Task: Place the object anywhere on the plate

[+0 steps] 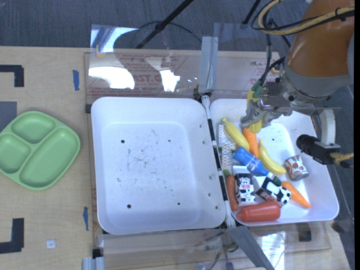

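We're seeing the two-finger gripper [251, 118] hanging over the right white bin [320, 176] w/ toy food, by a yellow plastic banana [235, 133]. Can't tell its state. Green sectioned plastic plate [37, 149] is sitting far left.

The green plate [38, 149] with three compartments lies flat on the wooden bench, left of the bins.

The left white bin [149, 162] offers a wide bare floor. The green plate [36, 149] sits alone on the wooden bench [45, 218], well apart from both bins. The right bin [320, 176] is crowded: bananas [236, 133], carrots [296, 194], a blue bottle [250, 160] and a can [295, 167] lie close together, and the arm [320, 44] hangs over its far end.
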